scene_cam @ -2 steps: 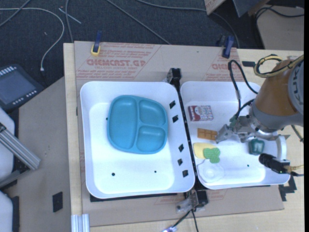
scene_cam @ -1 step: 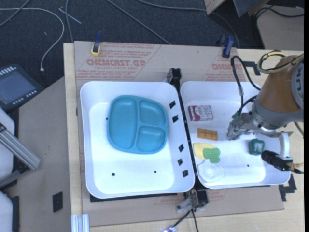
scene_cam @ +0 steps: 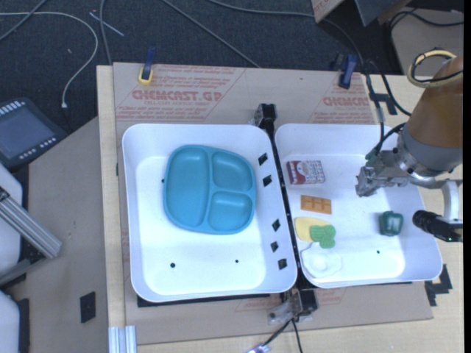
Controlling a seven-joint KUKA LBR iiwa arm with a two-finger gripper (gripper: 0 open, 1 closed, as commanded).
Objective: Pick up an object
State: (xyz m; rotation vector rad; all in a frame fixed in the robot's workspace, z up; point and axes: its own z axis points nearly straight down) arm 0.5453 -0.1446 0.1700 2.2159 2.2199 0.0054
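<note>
Green-teal little block (scene_cam: 391, 223) is the closest pickable thing to the gripper (scene_cam: 368, 184) right now, sitting on the floor of the right bin (scene_cam: 353, 134) toward that bin's right side. From the gripper it lies down-screen and a bit to the right, near but not touching, with bare white bin floor between them. It looks roughly square from up here, so I can't call a long axis on it.

Can't tell how the fingers stand (the gripper is a dark grey lump from this angle and the tips blur into each other), and I see nothing caught in them. The arm (scene_cam: 438, 123) reaches in over the bin's right rim.

Other candidates all sit left of the gripper, over by the divider between the 2 bins: a red and white packet (scene_cam: 305, 172), an orange cracker-looking piece (scene_cam: 316, 204) just below it, then a yellow piece (scene_cam: 305, 226) with a green bumpy thing (scene_cam: 322, 234) touching it, and a white object (scene_cam: 322, 262) near the bottom corner. The blue divided plate (scene_cam: 210, 190) sits alone in the left bin (scene_cam: 147, 219), well apart.

My guess: going for the block means a short hop toward the near-right, then straight down.
</note>
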